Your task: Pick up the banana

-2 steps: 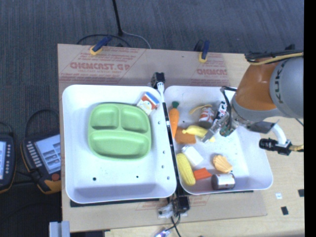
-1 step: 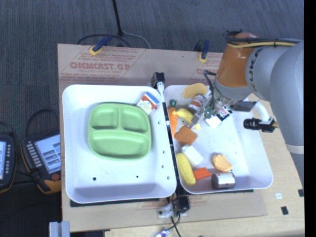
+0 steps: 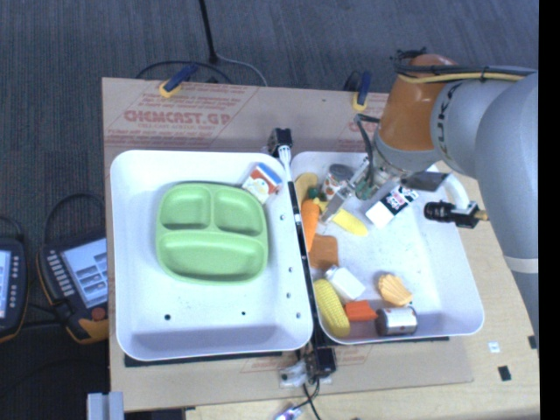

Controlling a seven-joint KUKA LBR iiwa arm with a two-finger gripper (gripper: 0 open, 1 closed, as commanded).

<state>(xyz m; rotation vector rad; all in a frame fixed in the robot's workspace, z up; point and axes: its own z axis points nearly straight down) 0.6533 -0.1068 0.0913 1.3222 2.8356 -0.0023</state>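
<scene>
Banana (image 3: 305, 185), yellow, curved, partly hidden, top left of right bin (image 3: 455, 274)

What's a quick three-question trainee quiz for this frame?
1. True or false: the green plate lies in the left bin.
2. Over which bin does the gripper hang? A. left bin B. right bin C. neither
3. Fill in: the yellow cob in the right bin's near left corner is ___.

Key: 1 true. 2 B. 3 corn.
</scene>
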